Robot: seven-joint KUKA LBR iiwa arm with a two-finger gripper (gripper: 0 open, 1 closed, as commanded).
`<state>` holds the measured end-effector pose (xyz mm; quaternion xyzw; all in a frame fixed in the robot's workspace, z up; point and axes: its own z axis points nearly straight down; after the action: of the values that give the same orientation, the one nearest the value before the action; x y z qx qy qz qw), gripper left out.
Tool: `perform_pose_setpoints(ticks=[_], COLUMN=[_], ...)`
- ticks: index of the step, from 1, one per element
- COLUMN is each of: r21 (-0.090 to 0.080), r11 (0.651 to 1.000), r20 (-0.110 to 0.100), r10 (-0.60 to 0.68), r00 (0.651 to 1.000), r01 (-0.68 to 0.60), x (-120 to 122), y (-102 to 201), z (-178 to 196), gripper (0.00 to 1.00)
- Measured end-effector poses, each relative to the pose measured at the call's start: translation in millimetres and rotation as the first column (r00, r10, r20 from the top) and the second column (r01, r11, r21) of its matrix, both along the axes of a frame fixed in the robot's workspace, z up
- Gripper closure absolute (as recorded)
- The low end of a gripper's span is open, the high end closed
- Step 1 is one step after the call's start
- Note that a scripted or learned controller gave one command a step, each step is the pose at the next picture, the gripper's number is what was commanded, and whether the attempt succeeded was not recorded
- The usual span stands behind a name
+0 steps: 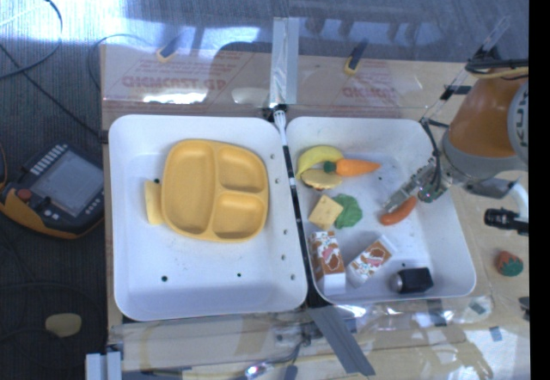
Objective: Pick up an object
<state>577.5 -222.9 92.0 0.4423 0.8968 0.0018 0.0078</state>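
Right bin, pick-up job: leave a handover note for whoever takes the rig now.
Gripper: low in the right bin, near its right wall, just above the red sausage. I cannot tell whether it is gripping anything.
Things in the right bin: banana, carrot, cheese wedge, green leafy piece, two small cartons, black block.
Left bin: yellow divided plate.
Done: arm brought to the sausage.
Left: nothing is visibly lifted yet; grasp and raise one object.
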Motion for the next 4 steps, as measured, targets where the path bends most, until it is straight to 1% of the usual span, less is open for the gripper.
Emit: perform_pose_setpoints(ticks=[1, 2, 3, 4], r21=[0.003, 0.001, 0.002, 0.003], r11=[0.999, 0.991, 0.990, 0.959], r20=[-0.013, -0.013, -0.013, -0.015], r10=[-0.036, 0.137, 0.138, 0.284], r00=[0.999, 0.990, 0.990, 0.959], r01=[0.036, -0.137, -0.138, -0.283], x=[61.3, 44.8, 44.8, 22.3], y=[86.3, 50.1, 50.3, 32.1], z=[84.9, 116.6, 116.4, 13.9], gripper=[1.00, 1.00, 0.00, 0.00])
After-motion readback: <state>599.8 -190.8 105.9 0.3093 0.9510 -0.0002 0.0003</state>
